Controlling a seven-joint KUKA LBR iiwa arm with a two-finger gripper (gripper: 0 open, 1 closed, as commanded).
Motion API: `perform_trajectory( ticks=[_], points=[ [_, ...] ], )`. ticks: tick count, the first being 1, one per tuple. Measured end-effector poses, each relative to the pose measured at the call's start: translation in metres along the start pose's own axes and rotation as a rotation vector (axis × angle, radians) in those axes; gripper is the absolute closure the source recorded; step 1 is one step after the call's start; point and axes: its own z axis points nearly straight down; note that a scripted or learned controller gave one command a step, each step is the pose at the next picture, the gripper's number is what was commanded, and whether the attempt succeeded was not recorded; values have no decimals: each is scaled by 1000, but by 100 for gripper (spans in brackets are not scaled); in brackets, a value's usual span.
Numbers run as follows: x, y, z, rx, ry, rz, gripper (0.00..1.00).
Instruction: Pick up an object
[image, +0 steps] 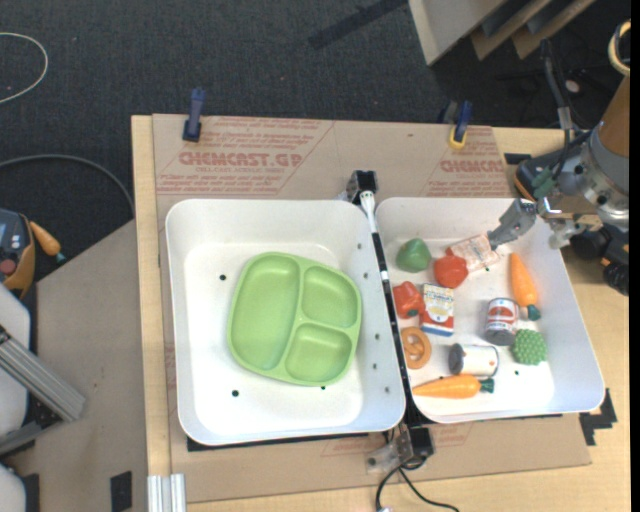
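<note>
While the right bin (578, 330) holds a crowd of toy food, the gripper (497, 240) sits at its upper edge, fingers pointing down-left into the bin. The finger tips meet a small pale wrapped item (473, 250) with red markings; whether that item is gripped between them or merely touched cannot be told, and the jaw opening is not readable at this size. The arm (590, 180) enters from the upper right of the frame, its wrist low over the bin's far right corner.

Just left of the pale item lie a red tomato-like piece (450, 270) and a green rounded vegetable (412, 253). An upright carrot (521, 279) lies to the right of them. Lower come a red pepper-like piece (405, 298), a small carton (437, 308), a can (500, 320) and a green broccoli-like piece (530, 346). Nearest the lower edge are a pretzel (416, 347), a white cylinder with a dark end (472, 358) and a second carrot (448, 387) lying flat.

The left bin (190, 300) carries a green divided plate (295, 318) with three compartments. Both bins rest on a brown cardboard sheet (250, 150) clamped at the top.
</note>
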Motion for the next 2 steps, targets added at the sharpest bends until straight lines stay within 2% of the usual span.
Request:
perform_trajectory(
  ticks=[1, 2],
  points=[
    [79, -43, 7, 6, 4, -7, 0],
    [155, -43, -44, -6, 3, -11, 0]
  ],
)
